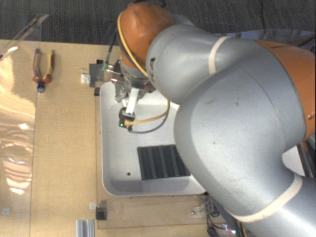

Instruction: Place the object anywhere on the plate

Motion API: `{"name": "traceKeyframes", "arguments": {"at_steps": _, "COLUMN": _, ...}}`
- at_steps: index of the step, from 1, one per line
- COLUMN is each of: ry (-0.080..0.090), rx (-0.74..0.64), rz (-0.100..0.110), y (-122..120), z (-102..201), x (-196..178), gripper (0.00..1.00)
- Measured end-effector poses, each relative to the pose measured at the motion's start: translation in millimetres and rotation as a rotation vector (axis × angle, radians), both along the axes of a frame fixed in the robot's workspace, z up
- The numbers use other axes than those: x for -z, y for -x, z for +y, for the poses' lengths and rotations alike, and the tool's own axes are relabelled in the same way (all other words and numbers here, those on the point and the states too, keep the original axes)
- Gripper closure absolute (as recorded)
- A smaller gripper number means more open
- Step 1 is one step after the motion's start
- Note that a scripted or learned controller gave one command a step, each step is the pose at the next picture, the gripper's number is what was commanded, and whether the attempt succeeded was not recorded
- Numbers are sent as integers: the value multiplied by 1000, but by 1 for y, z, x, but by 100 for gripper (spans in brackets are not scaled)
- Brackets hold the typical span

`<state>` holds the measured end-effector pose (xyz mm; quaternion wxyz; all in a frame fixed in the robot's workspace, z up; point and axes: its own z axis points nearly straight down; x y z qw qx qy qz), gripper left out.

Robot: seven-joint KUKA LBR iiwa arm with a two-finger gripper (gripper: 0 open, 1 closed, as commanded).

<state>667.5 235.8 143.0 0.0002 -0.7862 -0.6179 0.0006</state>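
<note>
Wood in a pale, fine grain makes up the bench top [64, 147]. A glossy clear sheet [17, 127] lies over its left part and throws back bright reflections. Pliers [42, 69] with red and yellow handles rest on the wood near the far left, well apart from everything else. A small black block [101, 213] sits on the bench just below the bin's lower left corner.

The bin [116, 152] is smooth white plastic, shallow, with rounded corners and a low wall. A black ribbed plate [160, 162] lies flat on its floor towards the near wall. It is rectangular, matt, and cut by straight parallel grooves, and its right end passes under the arm. A dark speck [129, 173] sits on the white floor just left of the plate, too small to identify. Which thing is the object to be placed cannot be told.

The arm [237, 122] reaches in from the right. It has bulky, rounded grey housings with a satin sheen, and an orange dome [143, 23] above the wrist. The gripper [126, 89] points down over the far left part of the bin, well apart from the plate. Whether it is parted, closed or grasping anything cannot be told.
</note>
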Motion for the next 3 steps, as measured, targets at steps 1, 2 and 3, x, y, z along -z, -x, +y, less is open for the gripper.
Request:
{"name": "traceKeyframes", "arguments": {"at_steps": 1, "ry": 0, "rx": -7, "rz": -2, "y": 0, "z": 2, "x": -11, "gripper": 100}}
{"name": "traceKeyframes", "arguments": {"at_steps": 2, "ry": 0, "rx": -13, "rz": -4, "y": 0, "z": 3, "x": -22, "gripper": 100}}
{"name": "traceKeyframes", "arguments": {"at_steps": 3, "ry": -2, "rx": -411, "rz": -5, "y": -2, "z": 0, "x": 46, "gripper": 100}}
